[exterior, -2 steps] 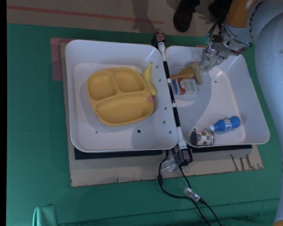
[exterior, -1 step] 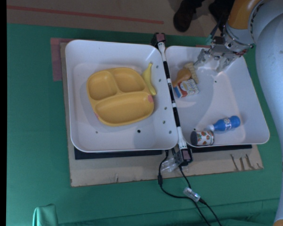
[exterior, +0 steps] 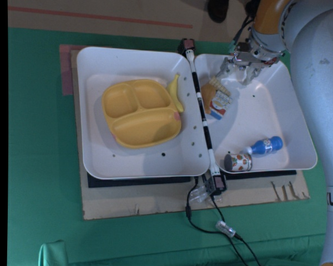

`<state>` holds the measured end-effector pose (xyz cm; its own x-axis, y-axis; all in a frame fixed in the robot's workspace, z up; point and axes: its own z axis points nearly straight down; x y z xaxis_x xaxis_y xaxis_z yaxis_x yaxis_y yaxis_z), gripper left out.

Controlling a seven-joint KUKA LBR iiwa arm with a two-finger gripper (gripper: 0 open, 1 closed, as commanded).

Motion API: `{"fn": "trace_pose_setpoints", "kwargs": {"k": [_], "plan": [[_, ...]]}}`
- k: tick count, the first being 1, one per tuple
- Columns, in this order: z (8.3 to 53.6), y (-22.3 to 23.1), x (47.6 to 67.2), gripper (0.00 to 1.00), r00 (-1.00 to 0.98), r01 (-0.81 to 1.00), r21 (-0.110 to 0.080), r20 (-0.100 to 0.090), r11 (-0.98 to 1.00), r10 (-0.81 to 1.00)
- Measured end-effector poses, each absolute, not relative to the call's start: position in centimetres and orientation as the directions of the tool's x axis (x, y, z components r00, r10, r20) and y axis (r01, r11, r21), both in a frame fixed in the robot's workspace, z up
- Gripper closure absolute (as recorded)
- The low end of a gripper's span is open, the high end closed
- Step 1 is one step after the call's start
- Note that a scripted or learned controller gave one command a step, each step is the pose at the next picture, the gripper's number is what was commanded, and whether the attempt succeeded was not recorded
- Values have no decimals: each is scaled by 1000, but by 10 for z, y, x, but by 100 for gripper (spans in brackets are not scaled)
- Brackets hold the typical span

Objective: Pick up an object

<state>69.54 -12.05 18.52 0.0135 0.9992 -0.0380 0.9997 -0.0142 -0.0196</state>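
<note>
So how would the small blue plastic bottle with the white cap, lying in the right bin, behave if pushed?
The small blue plastic bottle lies on its side, so it would probably roll across the smooth right bin. It looks light and stiff. A nudge might send it against the round can close beside its cap.

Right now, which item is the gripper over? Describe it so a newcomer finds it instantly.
Look at the right bin, nearer the arm. At its far left, against the divider, lies a small snack box, orange with a white and red end, under the gripper. The blue bottle and small can lie at the near edge.
</note>
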Motion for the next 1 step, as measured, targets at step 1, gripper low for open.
{"fn": "trace_pose_setpoints", "kwargs": {"k": [1], "plan": [[188,-120,625,0,7,1000,16,-9,-7,1000]]}}
